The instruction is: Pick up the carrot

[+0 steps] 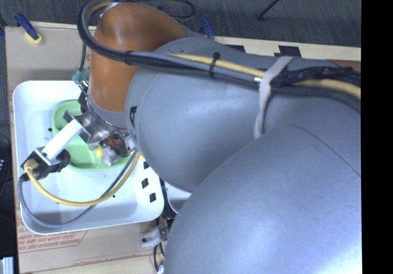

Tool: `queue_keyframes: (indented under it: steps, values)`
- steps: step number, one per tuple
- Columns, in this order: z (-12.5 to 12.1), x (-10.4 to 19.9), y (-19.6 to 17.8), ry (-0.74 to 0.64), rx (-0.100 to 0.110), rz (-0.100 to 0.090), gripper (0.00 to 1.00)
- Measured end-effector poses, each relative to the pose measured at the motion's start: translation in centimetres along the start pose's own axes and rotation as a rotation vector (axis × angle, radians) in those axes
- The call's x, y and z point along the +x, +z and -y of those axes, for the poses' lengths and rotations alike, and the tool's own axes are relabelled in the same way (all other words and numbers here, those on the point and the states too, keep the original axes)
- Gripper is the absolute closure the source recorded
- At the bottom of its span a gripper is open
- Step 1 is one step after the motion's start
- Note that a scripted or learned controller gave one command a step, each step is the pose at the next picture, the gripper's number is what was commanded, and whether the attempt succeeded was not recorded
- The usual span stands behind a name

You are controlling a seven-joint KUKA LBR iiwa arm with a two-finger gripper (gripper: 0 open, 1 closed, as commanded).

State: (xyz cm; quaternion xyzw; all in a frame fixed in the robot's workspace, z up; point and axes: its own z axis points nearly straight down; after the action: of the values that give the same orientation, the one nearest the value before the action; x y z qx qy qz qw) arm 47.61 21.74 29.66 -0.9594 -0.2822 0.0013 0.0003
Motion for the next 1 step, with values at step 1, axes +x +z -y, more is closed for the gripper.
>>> queue_keyframes:
  steps: [1]
  values:
    - [-1.67, 1.03, 8.32, 0.185, 0.001, 0.004, 1.00]
